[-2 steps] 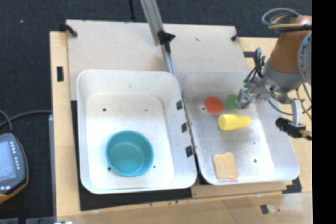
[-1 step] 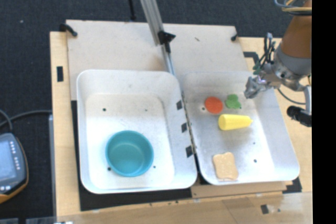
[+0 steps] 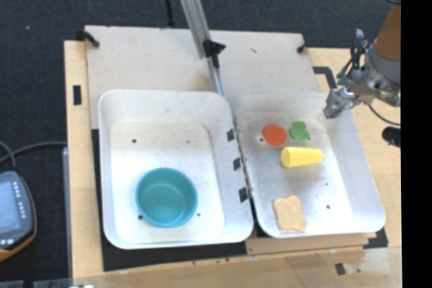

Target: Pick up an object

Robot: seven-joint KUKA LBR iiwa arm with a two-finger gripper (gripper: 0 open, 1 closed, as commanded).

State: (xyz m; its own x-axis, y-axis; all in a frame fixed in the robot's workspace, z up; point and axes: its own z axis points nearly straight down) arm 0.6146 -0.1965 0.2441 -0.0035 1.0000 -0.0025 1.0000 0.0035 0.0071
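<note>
- Nearest the camera, at the right bin's (image 3: 351, 209) six o'clock, a tan bread slice (image 3: 289, 214) lay flat, apart from everything else.
- In the left bin (image 3: 115, 145), a teal bowl (image 3: 167, 196) sat upright toward seven o'clock.
- Mid right bin, a yellow cone-shaped piece (image 3: 301, 157) lay on its side, tip pointing to three o'clock.
- Just beyond it, an orange round piece (image 3: 274, 135) and a small green piece (image 3: 300, 131) sat close together, near the yellow one.
- Farthest, the gripper (image 3: 335, 104) hung over the right bin's one o'clock corner, holding nothing; whether it was spread or closed could not be told.
- Judged best: travel toward seven o'clock, pick the yellow piece or the isolated bread, centre above it, and straddle its narrow width before descending, avoiding the crowded orange-green pair.
</note>
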